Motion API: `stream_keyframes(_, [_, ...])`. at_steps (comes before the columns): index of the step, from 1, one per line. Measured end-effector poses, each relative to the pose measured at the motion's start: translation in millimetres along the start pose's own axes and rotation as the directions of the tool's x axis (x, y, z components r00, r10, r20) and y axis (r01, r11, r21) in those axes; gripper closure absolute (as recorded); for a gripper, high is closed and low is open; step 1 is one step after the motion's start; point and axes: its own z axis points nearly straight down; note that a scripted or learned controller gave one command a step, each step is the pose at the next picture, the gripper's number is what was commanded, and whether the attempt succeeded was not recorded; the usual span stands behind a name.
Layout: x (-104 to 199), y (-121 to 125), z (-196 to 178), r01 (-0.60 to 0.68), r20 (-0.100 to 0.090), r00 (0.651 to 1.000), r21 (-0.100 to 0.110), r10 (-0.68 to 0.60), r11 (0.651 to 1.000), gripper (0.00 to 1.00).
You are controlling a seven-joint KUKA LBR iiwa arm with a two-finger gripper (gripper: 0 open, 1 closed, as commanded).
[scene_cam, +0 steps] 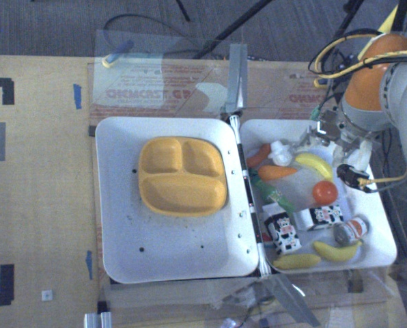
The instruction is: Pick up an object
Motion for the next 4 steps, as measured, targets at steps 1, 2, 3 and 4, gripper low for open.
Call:
stream_keyframes(1, [-22.1, -29.8, 19.2, 0.060, -0.003, 0.998, -0.007, -0.060, 0.998, 0.00])
stream_keyframes(2, [-41.6, -52.6, 18.8, 0.327, -0.001, 0.945, -0.008, -0.327, 0.945, 0.00])
stream_keyframes(3, [-68.7, -43.2, -51.4, 0.299, 0.000, 0.954, -0.003, -0.299, 0.954, 0.00])
stream_keyframes(4, [-51.0, -43.6, 18.7, 0.500, -0.006, 0.866, -0.007, -0.500, 0.866, 0.00])
